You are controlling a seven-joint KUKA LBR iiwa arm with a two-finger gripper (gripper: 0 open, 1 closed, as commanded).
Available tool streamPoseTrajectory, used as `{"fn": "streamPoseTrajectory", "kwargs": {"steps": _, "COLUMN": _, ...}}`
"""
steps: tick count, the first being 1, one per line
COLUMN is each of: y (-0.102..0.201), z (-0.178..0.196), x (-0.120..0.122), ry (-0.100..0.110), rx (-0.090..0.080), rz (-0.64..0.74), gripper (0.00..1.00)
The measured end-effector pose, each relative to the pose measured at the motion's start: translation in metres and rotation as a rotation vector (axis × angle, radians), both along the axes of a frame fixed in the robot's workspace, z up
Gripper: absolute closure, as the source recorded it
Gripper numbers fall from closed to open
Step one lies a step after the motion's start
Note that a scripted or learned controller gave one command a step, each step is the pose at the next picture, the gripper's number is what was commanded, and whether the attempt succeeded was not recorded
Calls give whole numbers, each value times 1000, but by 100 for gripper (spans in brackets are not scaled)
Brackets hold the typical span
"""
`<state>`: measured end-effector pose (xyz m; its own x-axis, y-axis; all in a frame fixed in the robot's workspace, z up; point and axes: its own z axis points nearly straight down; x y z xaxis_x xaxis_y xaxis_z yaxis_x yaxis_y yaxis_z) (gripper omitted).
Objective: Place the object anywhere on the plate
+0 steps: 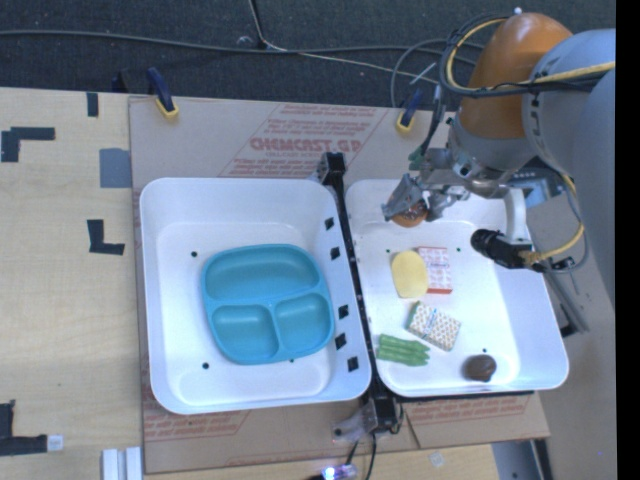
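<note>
While the gripper (pixel 408 206) hangs over the upper left corner of the right bin (pixel 530 313), a small orange-brown object (pixel 409 218) sits between its fingers, clamped there. The blue plate (pixel 267 302) lies in the left bin (pixel 170 268), well apart from it. Lower in the right bin lie a yellow piece (pixel 408 274), a red-and-white packet (pixel 436 269) touching it, a patterned packet (pixel 435 326), a green piece (pixel 402 350) and a dark round piece (pixel 480 368).
</note>
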<state>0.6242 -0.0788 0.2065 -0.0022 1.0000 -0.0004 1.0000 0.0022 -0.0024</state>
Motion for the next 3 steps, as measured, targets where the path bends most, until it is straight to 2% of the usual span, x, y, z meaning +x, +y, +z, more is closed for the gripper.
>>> {"fn": "streamPoseTrajectory", "kwargs": {"steps": 1, "y": 45, "z": 10, "x": -13, "ry": 0, "rx": 2, "rz": 3, "gripper": 100}}
{"fn": "streamPoseTrajectory", "kwargs": {"steps": 3, "y": 148, "z": -2, "x": -50, "ry": 2, "rx": 0, "rz": 1, "gripper": 100}}
